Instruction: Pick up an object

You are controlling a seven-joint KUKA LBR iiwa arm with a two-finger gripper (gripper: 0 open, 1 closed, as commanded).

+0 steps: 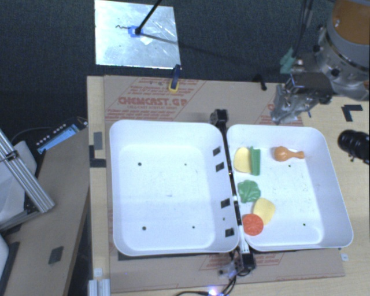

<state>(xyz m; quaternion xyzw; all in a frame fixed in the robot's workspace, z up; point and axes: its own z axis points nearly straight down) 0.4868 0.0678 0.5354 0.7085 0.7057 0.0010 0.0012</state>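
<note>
hangs above the far edge of the right bin point(324, 191), gripper point(287, 111) pointing down, metal and shiny, hard to read against the cardboard behind it; cannot tell its state from this angle. carried by the grey arm point(341, 63), thick and rounded, with an orange band point(352, 17) at the top corner.

nearest below and toward the camera: an orange toy point(287, 154), smooth plastic, bulb at one end tapering to a thin neck, long axis lying across the bin, neck pointing toward the arm's side. probably the easiest target, needing mostly a descent and a short pull toward the camera, with fingers closing across the narrow neck or the bulb.

further out, toward the divider between the bins: a yellow piece point(243, 160) touching a green strip point(255, 161), both standing long-axis toward the camera. beyond that, a green leafy piece point(248, 190), crinkled and irregular. then a pale yellow rounded piece point(264, 209) touching a red disc point(252, 224), flat and round, near the bin's near corner. all look like hard, glossy play food, light and prone to slide on the slick white plastic.

furthest away, across the divider: the left bin point(167, 185), shallow, white, with rounded walls. both resting on a cardboard sheet point(150, 98) printed in red.
</note>
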